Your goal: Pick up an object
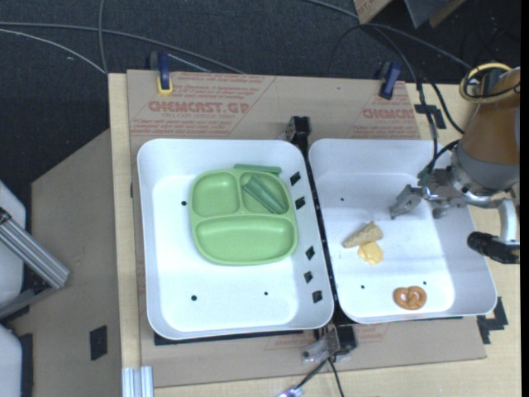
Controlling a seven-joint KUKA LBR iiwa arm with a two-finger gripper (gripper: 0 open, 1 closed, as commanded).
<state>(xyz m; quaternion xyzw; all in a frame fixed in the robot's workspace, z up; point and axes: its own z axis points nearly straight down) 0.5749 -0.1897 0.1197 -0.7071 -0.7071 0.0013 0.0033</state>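
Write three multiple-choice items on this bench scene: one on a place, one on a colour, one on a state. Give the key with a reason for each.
1. Where does the pretzel lie?
A. On the green plate
B. In the right bin, near its front edge
C. On the bench outside the bins

2. What colour is the divided plate in the left bin?
A. Green
B. Red
C. Blue

3. What does the tool hold?
A. The pretzel
B. The plate
C. Nothing

Key: 1 B, it rests on the floor of the right bin; 2 A, the plate is light green; 3 C, the tool hangs above bare bin floor with nothing between its fingers.
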